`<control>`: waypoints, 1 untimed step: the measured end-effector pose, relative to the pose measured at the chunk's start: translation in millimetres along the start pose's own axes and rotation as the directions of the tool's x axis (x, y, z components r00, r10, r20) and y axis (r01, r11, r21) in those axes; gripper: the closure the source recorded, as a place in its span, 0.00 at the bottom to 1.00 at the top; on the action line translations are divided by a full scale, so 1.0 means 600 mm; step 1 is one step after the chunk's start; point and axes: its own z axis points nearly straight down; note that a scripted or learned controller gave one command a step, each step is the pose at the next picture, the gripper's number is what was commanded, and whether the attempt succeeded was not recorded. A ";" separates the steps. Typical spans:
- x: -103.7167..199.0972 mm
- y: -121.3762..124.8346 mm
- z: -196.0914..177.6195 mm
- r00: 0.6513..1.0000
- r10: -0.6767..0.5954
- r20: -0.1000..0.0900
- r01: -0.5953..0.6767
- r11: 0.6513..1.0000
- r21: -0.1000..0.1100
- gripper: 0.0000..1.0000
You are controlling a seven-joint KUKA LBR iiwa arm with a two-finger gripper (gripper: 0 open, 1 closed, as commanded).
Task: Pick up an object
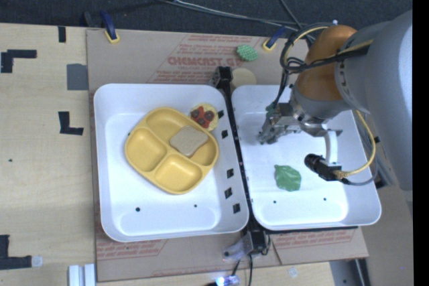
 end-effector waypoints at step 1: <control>-0.003 0.010 -0.073 1.000 0.002 0.000 -0.002 1.000 -0.006 1.00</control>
